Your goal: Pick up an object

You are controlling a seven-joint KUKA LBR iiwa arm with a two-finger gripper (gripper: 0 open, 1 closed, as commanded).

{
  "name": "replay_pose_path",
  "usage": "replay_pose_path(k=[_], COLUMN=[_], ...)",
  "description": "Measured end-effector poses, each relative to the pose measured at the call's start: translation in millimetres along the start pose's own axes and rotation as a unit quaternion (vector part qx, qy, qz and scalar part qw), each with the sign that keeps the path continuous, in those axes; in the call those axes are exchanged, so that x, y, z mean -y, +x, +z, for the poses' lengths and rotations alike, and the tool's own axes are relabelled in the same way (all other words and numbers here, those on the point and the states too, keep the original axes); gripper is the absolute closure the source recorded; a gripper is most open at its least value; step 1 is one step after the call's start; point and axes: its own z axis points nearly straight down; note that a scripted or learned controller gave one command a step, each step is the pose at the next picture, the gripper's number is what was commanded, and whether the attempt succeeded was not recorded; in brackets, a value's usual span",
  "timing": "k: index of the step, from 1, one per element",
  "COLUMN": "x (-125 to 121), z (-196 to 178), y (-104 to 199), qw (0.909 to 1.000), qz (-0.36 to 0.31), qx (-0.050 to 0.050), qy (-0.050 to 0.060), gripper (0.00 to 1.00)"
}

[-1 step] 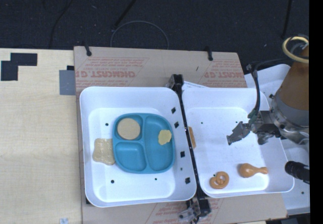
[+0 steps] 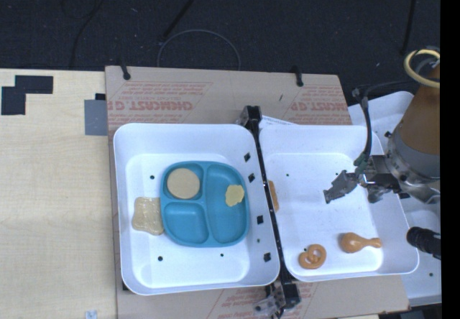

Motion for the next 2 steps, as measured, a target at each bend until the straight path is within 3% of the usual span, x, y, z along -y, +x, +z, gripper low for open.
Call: replay_pose_path(k=[2], x=[3.7], z=[108.4], y=[5.1], qw=[1.0], qz=[0.0], qx=[-0.001], qy=[0.003], gripper=[0.0])
